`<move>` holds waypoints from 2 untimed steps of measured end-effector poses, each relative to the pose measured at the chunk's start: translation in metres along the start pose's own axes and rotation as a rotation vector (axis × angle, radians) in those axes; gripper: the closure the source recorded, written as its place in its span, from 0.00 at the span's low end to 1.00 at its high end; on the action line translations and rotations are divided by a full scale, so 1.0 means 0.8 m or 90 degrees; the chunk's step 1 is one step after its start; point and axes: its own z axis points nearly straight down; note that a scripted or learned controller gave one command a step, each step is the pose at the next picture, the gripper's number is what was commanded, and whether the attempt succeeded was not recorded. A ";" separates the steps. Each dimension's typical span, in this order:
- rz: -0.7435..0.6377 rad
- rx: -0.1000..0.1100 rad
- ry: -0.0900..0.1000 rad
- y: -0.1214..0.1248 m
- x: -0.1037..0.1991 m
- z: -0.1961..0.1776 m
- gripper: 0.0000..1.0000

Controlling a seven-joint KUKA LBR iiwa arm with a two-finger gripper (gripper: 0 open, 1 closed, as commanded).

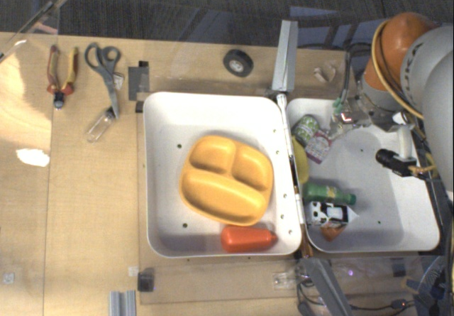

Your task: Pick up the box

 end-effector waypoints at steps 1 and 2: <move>0.000 0.001 -0.001 -0.001 -0.001 0.000 0.00; 0.008 -0.026 -0.004 -0.019 0.011 0.007 0.00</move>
